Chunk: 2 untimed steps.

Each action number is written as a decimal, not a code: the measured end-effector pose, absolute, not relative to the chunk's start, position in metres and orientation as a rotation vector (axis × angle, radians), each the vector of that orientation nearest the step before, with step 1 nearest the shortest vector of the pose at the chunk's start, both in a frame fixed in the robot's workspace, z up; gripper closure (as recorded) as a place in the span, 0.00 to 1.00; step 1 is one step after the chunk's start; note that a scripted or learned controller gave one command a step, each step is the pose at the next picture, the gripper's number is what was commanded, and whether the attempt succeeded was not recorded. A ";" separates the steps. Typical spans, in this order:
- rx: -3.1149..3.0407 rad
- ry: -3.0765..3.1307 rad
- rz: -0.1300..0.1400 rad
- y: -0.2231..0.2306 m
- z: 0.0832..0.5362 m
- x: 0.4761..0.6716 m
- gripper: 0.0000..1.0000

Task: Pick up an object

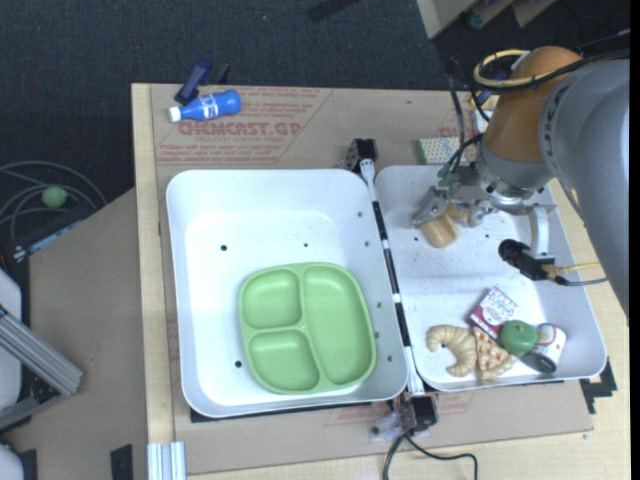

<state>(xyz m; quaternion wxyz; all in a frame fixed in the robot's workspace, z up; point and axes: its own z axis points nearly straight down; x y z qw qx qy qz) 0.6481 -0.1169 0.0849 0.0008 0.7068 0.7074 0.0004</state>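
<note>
One green tray [305,326], one croissant [456,346], two bins [190,218]

The arm [590,108] is cut off by the right edge of the picture, so its base is not seen. The gripper [447,208] stands over a tan object [439,232] near the far edge of the right bin [560,298]; it hides the top of this object, and I cannot tell what the object is. In the near right corner of this bin a green ball [518,335] covers part of a small white container [550,343]. The print on the red packet [493,310] is too small to read.
</note>
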 end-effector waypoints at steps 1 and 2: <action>2.234 2.226 -0.017 -0.115 0.083 0.663 0.00; 2.234 2.226 -0.019 -0.107 0.083 0.663 0.00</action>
